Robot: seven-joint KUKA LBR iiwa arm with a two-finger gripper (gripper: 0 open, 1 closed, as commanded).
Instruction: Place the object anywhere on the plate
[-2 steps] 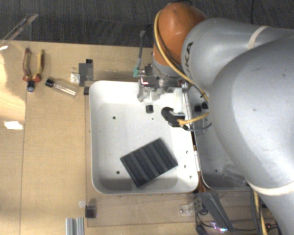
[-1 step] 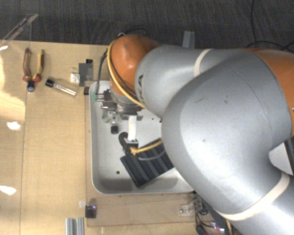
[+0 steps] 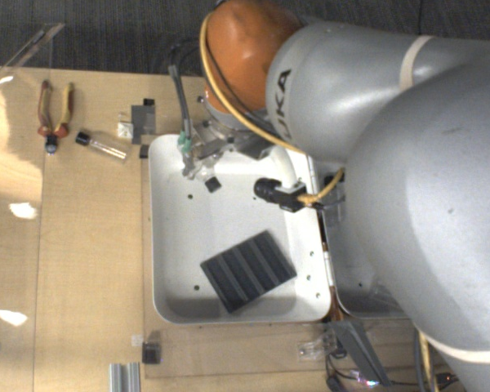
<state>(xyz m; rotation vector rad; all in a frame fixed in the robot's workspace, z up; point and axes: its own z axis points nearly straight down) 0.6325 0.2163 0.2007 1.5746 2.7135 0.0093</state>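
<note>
Status: placement not done, judging from the layout.

Nearest, on the bare bench [image 3: 82, 300] just outside the left bin's near corner, a little black cube [image 3: 151, 352] and a metal strip [image 3: 124, 375] are sitting idle. Neither looks to be part of the job.

Inside the left bin [image 3: 170, 251], near half: the ribbed plate [image 3: 247, 269] is lying flat and skewed to the bin walls. It is a dark slab with parallel grooves, and nothing is resting on it.

Farther in, the small dark block [image 3: 212, 184] is sitting on the white bin floor, well apart from the plate and towards the far left. It is tiny, squarish, matte black, tilted cornerwise to the camera, and reading as rigid.

The claw [image 3: 193, 167] is hanging just beside it, on its far-left side, with teal parts showing above. Can't tell if the claw is open or closed, or whether it is touching the block. I'm not counting this as a grasp.

Remaining, as I'm reading it: secure the block, carry it towards the near side, and set it down on the grooves.

The grey arm [image 3: 376, 96] is covering most of the right bin [image 3: 361, 300].

Farthest, on the bench beyond the bin: a clear vial [image 3: 102, 145], red-handled pliers [image 3: 55, 111] and a small grey fixture [image 3: 143, 119] are lying loose.
</note>
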